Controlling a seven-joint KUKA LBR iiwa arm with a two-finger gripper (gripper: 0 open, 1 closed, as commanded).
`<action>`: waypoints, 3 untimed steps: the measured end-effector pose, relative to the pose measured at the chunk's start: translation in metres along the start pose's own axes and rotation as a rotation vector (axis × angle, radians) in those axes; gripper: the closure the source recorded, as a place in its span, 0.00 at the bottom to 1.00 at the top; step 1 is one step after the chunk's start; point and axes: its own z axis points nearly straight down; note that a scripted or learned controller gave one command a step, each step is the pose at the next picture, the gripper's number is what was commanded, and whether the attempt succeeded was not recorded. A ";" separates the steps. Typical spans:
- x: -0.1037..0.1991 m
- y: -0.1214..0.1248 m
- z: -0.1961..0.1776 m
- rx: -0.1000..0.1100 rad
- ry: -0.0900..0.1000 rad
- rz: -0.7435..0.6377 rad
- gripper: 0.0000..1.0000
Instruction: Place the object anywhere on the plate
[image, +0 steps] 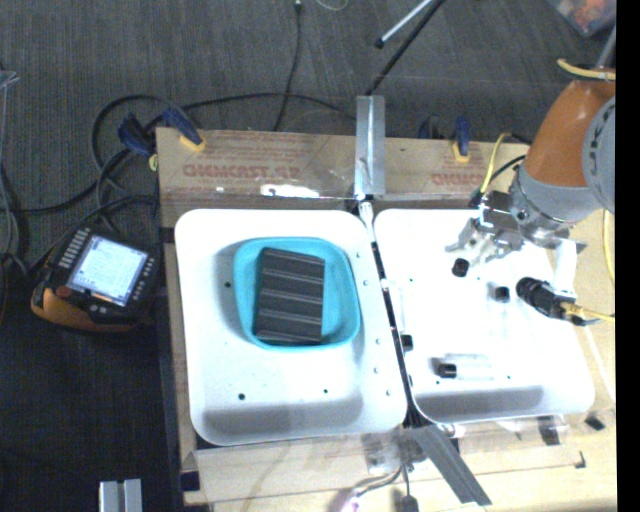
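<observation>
Dark grey carpet (60, 60) covers the floor around the bench, with black cables (130, 190) snaking across it and a handheld pendant (100, 275) with a lit screen lying far out to the gripper's left. Bench (300, 170) is pale wood with red lettering along its back edge, two clamps up there and a metal bar (371, 140) standing between the bins.

Left bin (200, 380) is shallow glossy white plastic with rounded corners, well to the gripper's left. Right bin (520, 370) is the same make, and the gripper hangs over its far corner.

Arm (565, 140) is grey with that orange band, coming in from the right.

Plate (245, 270) is turquoise, squarish with soft corners, sitting in the middle of the left bin, well left of the gripper. Lying on it is the block (290, 295), dark grey, rectangular, with ridges running across its top. It's fully inside the plate rim, touching nothing else I can make out.

Gripper (490, 240) is silvery metal with a few black knobs below it; can't tell how it's set, too cluttered, but nothing's visibly between them.

Small clear tube (462, 368) with a dark end lies in the right bin, nearer the camera than the gripper.
</observation>
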 end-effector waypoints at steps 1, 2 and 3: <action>0.086 -0.071 -0.014 0.000 0.004 -0.309 1.00; 0.086 -0.071 -0.014 -0.001 0.004 -0.308 0.00; 0.081 -0.136 0.020 0.003 0.004 -0.191 0.00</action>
